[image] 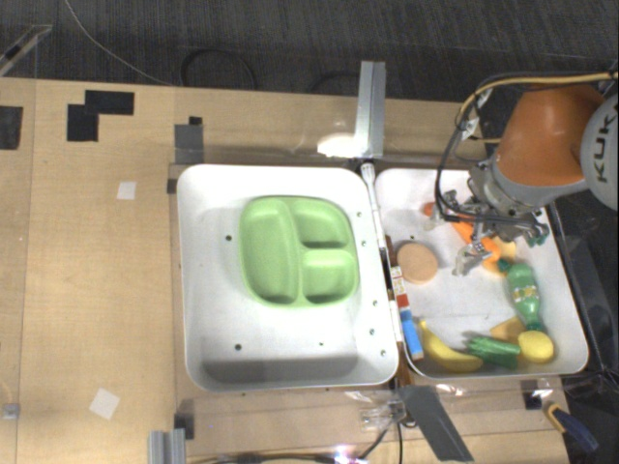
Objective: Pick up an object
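My gripper (474, 255) hangs low over the upper middle of the right bin (455, 298), under the orange band of the arm (542, 138). It sits directly over an orange item (500, 249), which it partly hides. A tan round disc (418, 262) lies just to its left. A green bottle (522, 293) lies just to its lower right. I see nothing clearly held.
Along the right bin's near edge lie a banana (447, 353), a dark green piece (495, 349), a yellow lemon (537, 346) and a blue marker (409, 334). The left bin (208, 336) holds a green divided plate (295, 249). Cables loop beside the wrist.
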Available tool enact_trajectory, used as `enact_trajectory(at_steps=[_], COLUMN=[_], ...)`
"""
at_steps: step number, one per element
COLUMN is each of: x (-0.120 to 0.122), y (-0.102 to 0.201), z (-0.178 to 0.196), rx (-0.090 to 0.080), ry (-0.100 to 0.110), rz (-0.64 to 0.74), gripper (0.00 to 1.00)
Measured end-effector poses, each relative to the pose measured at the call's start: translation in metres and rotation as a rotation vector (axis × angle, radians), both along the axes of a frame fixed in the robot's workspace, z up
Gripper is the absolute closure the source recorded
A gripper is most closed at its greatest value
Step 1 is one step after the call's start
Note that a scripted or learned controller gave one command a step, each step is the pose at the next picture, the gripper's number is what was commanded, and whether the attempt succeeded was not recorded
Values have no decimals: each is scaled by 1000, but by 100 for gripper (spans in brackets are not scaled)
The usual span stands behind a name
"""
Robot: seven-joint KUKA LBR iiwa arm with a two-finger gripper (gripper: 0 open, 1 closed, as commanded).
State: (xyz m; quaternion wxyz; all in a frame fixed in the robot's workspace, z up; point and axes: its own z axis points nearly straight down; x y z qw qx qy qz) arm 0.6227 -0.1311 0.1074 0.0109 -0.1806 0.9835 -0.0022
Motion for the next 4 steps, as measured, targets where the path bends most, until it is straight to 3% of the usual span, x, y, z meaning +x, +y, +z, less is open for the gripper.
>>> enact_trajectory(at_steps=[1,2,3,4], x=[-3,2,2,7], y=[0,1,1,33], z=[-18,-2,-2,-18], rx=[1,1,1,2], ry=[9,-9,-8,9], rz=[-40,-39,-39,-52], gripper=[0,100,0,0])
